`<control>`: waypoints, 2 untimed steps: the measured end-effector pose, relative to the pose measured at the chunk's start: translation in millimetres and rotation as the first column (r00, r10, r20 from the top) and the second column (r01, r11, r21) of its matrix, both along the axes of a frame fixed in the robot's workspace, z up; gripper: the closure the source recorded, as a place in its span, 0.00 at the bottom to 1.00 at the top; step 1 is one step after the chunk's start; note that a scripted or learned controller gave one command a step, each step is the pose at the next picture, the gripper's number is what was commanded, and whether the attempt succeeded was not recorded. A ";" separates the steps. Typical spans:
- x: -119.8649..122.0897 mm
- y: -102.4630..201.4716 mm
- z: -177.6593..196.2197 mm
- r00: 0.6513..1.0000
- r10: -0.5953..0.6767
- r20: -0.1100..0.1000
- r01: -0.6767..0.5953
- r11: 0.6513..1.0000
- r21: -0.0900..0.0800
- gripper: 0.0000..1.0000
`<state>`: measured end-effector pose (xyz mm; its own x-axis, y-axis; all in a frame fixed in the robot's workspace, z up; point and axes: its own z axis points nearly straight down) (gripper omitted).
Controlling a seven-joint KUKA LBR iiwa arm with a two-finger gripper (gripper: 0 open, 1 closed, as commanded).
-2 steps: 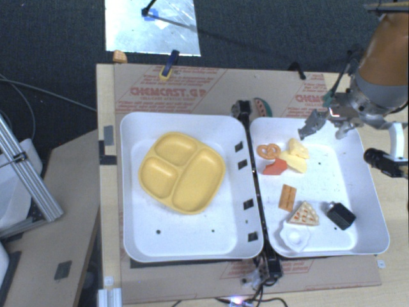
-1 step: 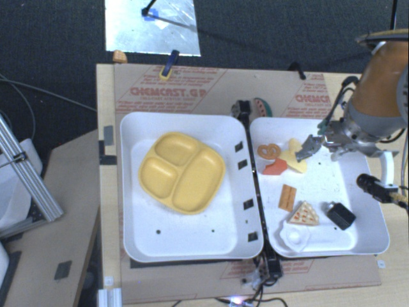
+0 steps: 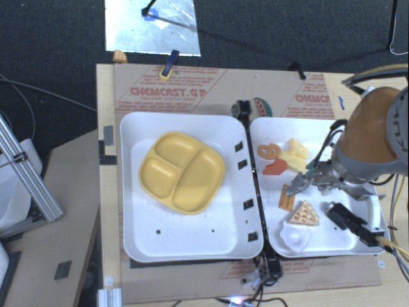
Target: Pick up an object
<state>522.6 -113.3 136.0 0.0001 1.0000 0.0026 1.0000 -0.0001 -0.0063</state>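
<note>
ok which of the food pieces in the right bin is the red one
The flat red piece, lying just below the pretzel and left of the pale yellow piece; the others are orange, yellow or tan.

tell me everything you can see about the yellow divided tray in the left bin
The yellow tray looks like smooth moulded plastic, pale mustard, with rounded corners. Raised ridges split it into three compartments: two smaller ones on the camera view's left and one larger on the right. It lies flat, right side up, turned at a slant, near the middle of the left bin, resting on the bin floor. Nothing lies in it or touches it.
</note>
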 end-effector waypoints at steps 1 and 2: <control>-16.3 29.3 -54.2 1.000 0.004 0.005 -0.004 1.000 -0.001 0.00; -14.2 27.5 -41.2 1.000 0.001 0.010 -0.001 1.000 -0.002 1.00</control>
<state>508.4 -85.8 94.8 -0.0010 1.0000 0.0005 1.0000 0.0010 0.0037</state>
